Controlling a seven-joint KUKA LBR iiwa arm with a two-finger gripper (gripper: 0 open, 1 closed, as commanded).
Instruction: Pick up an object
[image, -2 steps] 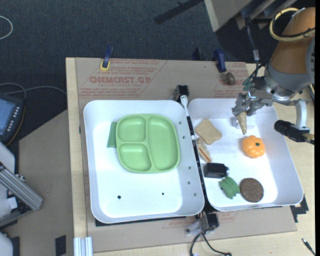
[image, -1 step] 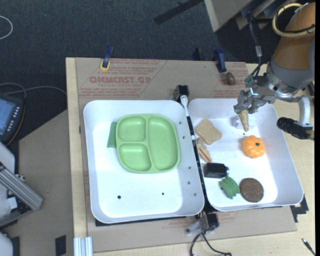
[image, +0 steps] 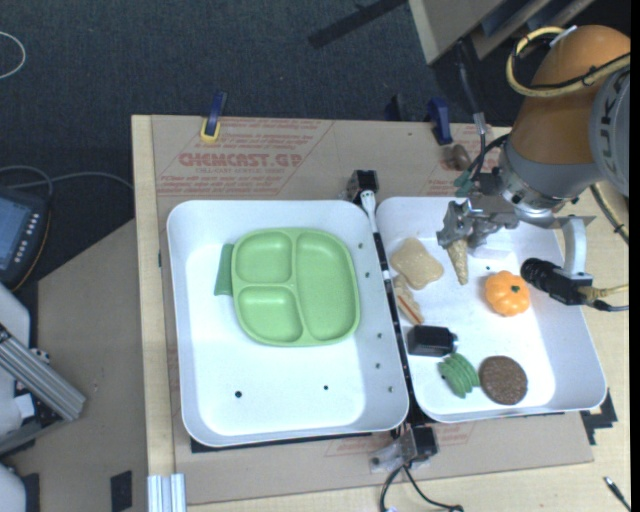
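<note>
The arm (image: 565, 110) enters from the upper right of the frame, its orange band uppermost and the grey wrist below it, angled down and to the left. The gripper (image: 458, 235) hangs at the wrist's lower left end, right of centre in the upper half, its dark fingers pointing downward.

Green divided plate (image: 296, 286) in left bin (image: 200, 300), blue clamps (image: 213, 113) behind

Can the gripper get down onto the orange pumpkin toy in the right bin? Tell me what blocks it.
Probably yes. The pumpkin toy lies alone on bare bin floor, top uncovered, apart from the brown disc below it. The gripper hangs just up-left, nothing between them.
</note>
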